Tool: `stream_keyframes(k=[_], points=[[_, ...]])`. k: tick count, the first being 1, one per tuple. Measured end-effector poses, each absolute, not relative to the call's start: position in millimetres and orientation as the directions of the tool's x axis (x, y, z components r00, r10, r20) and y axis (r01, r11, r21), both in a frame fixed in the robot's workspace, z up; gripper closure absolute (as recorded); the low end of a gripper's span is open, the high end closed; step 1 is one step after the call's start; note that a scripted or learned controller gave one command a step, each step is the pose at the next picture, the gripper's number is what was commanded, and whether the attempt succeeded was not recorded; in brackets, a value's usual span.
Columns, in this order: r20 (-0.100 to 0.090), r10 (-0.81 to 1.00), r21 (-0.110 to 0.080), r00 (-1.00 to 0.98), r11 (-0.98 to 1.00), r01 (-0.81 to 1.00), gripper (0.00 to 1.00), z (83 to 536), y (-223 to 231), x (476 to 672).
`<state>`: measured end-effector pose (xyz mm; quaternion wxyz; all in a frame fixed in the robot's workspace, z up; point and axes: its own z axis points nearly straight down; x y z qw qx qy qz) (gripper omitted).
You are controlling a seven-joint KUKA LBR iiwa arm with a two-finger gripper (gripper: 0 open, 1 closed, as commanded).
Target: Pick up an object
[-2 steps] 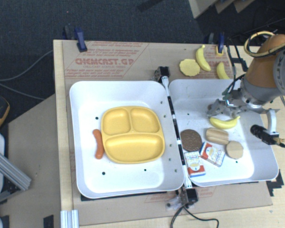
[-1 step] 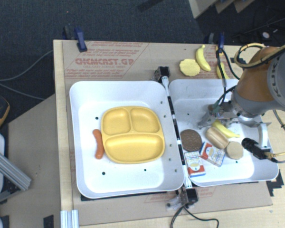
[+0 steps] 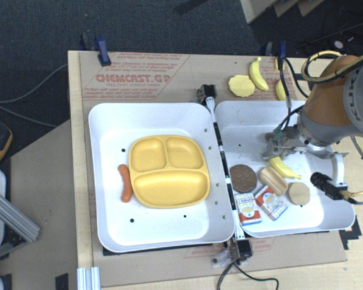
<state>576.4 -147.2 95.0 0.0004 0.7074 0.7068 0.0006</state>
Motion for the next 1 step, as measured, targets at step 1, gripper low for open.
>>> stream_keyframes(k=[1], points=[[0.004,1.0,0.015,-0.014,0.014,1.0,1.0,191.6,-27.7,626.5]])
